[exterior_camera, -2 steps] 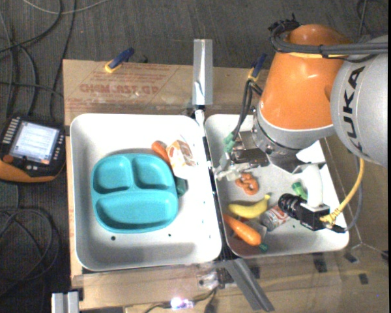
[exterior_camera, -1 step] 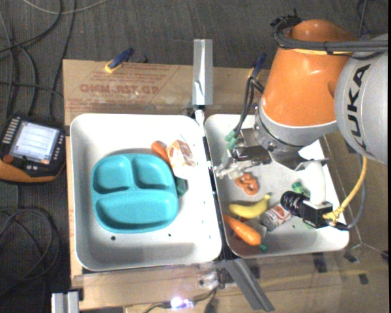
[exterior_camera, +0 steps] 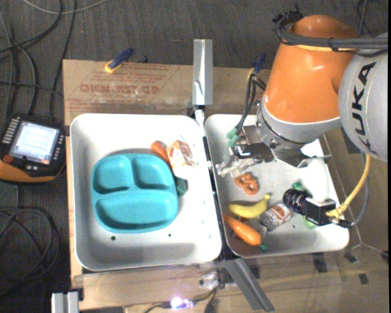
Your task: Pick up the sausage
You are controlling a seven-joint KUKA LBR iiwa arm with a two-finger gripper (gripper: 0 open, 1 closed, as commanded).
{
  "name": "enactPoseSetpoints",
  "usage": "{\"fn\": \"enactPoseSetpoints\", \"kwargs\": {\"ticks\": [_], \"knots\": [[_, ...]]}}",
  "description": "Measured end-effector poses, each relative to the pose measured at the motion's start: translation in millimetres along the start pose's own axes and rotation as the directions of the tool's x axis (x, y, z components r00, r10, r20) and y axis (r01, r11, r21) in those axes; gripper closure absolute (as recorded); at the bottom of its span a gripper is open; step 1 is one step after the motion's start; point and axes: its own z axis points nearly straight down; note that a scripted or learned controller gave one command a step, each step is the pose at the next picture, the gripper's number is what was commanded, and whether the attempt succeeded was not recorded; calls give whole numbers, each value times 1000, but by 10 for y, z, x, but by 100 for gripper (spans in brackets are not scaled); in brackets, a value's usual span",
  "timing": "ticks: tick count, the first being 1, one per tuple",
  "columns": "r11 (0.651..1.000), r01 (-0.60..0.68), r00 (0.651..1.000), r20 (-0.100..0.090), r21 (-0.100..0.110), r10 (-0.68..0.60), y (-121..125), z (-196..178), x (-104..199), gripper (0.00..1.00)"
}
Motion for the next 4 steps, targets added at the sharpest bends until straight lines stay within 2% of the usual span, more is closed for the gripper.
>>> {"fn": "enactPoseSetpoints", "kwargs": {"ticks": [1, 2, 3, 4], "knots": [[996, -87, 996, -11, -9, 87, -19, 1471, -127, 100], [993, -118, 993, -9, -10, 117, 1058, 1461, -107, 100], [980, 200, 980, -3, -15, -200, 1313, 145, 306, 100], [980, 200, 980, 1, -13, -200, 1315, 61, 304, 100]]}}
